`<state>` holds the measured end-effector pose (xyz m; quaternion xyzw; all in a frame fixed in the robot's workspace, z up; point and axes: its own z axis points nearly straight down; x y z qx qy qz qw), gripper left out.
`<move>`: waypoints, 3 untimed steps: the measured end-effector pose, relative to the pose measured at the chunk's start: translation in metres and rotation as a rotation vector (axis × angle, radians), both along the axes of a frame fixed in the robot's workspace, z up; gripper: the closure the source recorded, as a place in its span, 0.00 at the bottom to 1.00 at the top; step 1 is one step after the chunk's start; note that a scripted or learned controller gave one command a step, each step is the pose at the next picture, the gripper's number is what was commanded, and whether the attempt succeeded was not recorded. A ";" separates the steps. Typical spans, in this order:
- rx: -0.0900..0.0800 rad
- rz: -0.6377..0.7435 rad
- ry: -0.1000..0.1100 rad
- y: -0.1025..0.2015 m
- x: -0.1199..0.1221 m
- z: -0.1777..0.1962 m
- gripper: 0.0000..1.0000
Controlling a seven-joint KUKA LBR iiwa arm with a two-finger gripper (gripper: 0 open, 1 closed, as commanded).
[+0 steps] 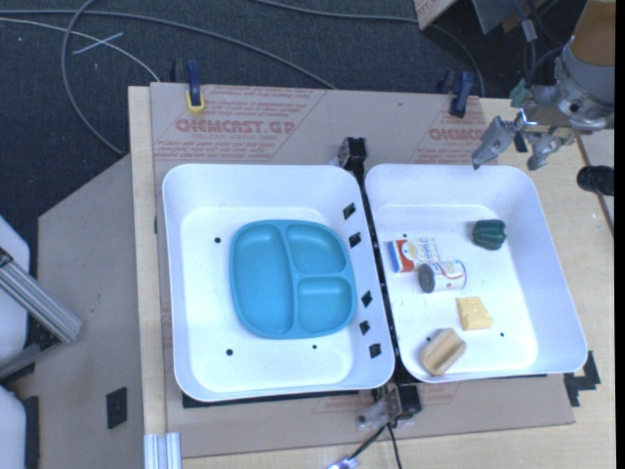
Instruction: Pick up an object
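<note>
In the right bin [547,262] lie a dark green pepper-like object [489,234], a small labelled bottle with a dark cap [437,274], a yellow cheese-like block [474,313] and a tan bread-like piece [441,351]. My gripper [510,145] hangs above the far edge of the right bin, beyond the green object. Its two fingers stand spread apart with nothing between them.
A blue divided plate [293,277] lies in the left bin [195,203]. Black clips [352,149] run along the seam between the bins. Clamps [195,91] hold the board at the back. Cables trail over the dark floor at the upper left.
</note>
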<state>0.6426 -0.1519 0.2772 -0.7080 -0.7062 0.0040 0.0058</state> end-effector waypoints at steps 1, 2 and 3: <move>-0.003 0.003 -0.013 0.000 0.002 0.008 0.00; -0.001 0.003 -0.008 0.006 -0.007 -0.040 0.00; -0.001 0.002 -0.006 -0.002 -0.012 -0.098 0.00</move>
